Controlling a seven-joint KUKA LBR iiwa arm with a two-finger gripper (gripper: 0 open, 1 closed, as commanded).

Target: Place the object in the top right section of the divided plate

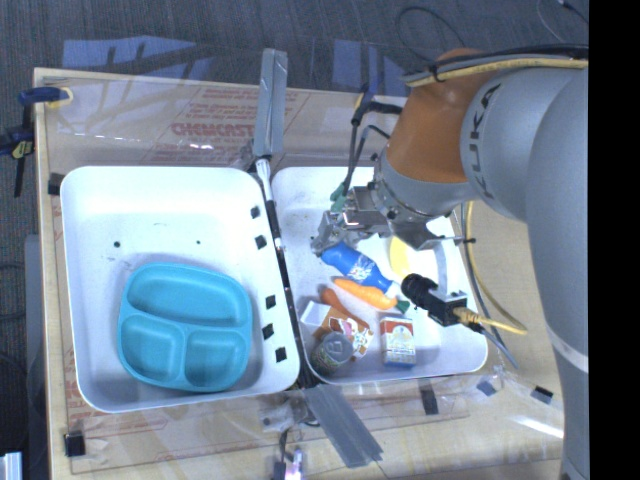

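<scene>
A blue divided plate (185,326) lies in the left bin (150,198), toward its front, with three sections that hold nothing. In the right bin (300,193) my gripper (335,230) reaches down near the back of a cluster of objects. Just below it lies a blue bottle (352,263) with a white label. An orange carrot (362,292) lies beside the bottle. A yellow item (400,256) sits partly under the arm.
At the right bin's front are a small red and white carton (398,342), a round can (335,349) and an orange and white packet (345,318). A black divider wall (272,268) separates the bins. The big grey arm (500,148) overhangs the right bin.
</scene>
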